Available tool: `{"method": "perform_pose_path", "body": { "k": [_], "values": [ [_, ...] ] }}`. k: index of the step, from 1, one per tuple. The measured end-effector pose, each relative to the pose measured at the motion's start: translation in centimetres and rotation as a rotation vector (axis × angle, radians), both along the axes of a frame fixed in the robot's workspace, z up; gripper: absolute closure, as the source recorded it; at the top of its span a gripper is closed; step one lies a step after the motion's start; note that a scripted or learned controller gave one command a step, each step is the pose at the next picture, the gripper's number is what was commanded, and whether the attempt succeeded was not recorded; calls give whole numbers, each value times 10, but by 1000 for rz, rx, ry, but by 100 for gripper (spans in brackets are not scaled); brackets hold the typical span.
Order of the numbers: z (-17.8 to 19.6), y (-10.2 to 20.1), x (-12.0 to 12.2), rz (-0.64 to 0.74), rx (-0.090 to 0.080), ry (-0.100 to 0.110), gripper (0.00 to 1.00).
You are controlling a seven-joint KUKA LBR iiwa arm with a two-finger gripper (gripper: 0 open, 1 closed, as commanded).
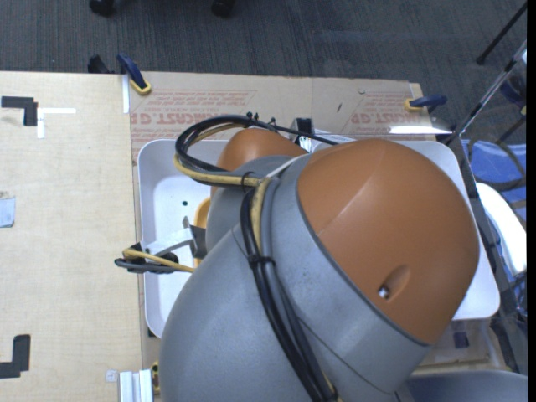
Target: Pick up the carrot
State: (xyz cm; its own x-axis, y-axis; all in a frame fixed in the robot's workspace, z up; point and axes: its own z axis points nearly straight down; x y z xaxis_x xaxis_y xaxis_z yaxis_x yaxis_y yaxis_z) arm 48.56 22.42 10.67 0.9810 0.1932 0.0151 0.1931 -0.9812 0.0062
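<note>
The camera view looks down on a tabletop (67, 224) of pale wood, with a white bin (163, 216) to the right of it. Most of the bin is covered by the arm (352, 249), whose grey body and large orange cap sit close under the camera. A black and yellow cable (201, 153) loops over the far part of the bin, and a second loop hangs over the bin's left rim.

A small orange patch (201, 216) shows at the arm's left edge, inside the bin. This may be the carrot, but too little is visible to be sure. The arm hides the jaws, so I cannot tell whether they are open, closed, or holding anything.

Judging from this, the step in hand is reaching into the bin for the carrot. To do it well, the jaws should come down straddling the carrot across its narrow width, clear of the bin wall and the cable, and close only once low enough to grip its body.
</note>
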Motion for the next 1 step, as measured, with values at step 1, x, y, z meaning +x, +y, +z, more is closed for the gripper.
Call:
{"method": "perform_pose_path", "body": {
  "k": [1],
  "values": [
    [9, -1, 1, 2, -1, 0, 100]
  ]
}}
